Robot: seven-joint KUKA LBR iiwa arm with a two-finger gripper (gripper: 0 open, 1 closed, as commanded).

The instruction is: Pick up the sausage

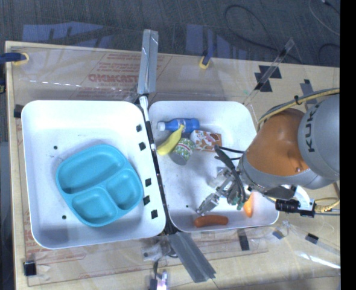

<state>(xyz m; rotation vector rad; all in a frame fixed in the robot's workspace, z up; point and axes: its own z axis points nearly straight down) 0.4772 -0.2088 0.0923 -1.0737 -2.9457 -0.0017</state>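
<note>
The counter [75, 71] carries two shallow white bins side by side, and the pincer [207, 205] hangs low inside the right bin [241, 116], near its front wall. The left bin [39, 162] lies well to the pincer's left, beyond the divider where the two rims meet, and holds a blue compartment tray [98, 185] lying flat and slightly turned. The grey arm [323, 144] with its broad orange band [277, 147] reaches in from the pincer's right and covers the right bin's near right corner. Behind the pincer, toward the far wall, a cluster of small items sits together: a blue bottle [181, 125] lying on its side, a yellow banana [171, 141] leaning against it, a small grey-green can [182, 151] just in front of them, and a red-and-white packet [206, 140] beside the can. The sausage [211, 220] lies just in front of the pincer's tips, flat on the bin floor along the front wall, apart from the fingers and not between them. A small orange carrot [248, 205] sits to the pincer's right, close under the wrist. The pincer's slim fingers [210, 202] point down and to the left with nothing gripped; whether they are spread or closed I cannot tell.
</note>
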